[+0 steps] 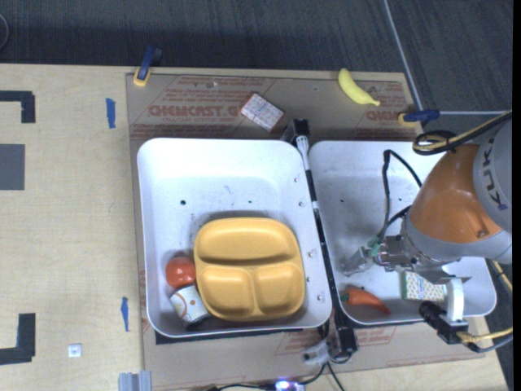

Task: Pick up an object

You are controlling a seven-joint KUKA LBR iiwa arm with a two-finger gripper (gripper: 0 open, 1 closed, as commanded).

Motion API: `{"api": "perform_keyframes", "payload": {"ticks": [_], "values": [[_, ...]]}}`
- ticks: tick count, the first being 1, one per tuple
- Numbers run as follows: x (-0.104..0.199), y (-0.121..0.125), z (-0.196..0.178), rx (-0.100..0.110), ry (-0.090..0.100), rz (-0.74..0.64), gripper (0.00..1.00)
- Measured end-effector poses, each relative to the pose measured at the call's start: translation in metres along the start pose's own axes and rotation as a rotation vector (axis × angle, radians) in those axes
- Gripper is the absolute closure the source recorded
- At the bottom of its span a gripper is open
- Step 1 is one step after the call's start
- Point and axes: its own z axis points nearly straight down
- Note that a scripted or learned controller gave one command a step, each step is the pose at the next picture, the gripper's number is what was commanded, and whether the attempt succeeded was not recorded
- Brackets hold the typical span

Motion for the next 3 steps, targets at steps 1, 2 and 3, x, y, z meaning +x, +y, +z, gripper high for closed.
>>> {"api": "perform_keyframes", "payload": {"ticks": [1,2,3], "values": [[0.0004,0.0,0.0,0.0,-0.001,0.0,0.0],[0.0005,0.0,0.0001,0.0,0.0,0.0,0.0],[0.0004,0.0,0.0001,0.0,0.0,0.0,0.0]]}}
